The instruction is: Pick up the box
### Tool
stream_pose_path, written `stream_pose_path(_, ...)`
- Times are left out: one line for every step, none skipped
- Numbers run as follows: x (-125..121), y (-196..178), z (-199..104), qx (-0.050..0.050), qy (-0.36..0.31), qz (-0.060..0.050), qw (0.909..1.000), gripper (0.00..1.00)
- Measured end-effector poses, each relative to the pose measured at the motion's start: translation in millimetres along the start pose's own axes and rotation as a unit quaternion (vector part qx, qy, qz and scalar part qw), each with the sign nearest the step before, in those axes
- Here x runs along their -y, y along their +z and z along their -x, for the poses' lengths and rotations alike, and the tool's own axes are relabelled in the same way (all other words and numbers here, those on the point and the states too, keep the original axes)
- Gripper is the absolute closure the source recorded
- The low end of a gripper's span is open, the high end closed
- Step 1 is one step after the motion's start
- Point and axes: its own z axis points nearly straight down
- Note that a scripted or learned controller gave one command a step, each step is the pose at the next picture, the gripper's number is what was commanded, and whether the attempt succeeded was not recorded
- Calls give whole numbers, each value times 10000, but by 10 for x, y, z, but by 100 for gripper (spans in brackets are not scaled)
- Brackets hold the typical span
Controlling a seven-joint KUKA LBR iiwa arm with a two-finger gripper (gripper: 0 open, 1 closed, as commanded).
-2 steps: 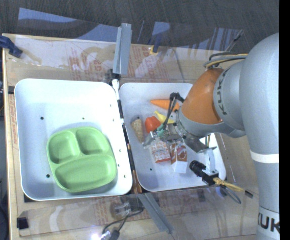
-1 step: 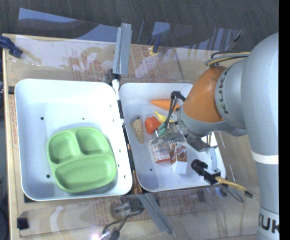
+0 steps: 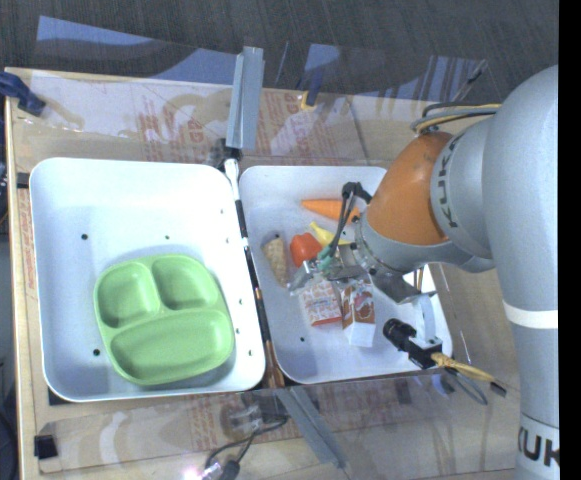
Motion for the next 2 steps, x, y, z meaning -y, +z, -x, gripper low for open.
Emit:
stream_pose_path(16,195,-177,-13,-256,12,9997,0)
stream_pose_path(3,88,-166,2,-274,21,9996,100)
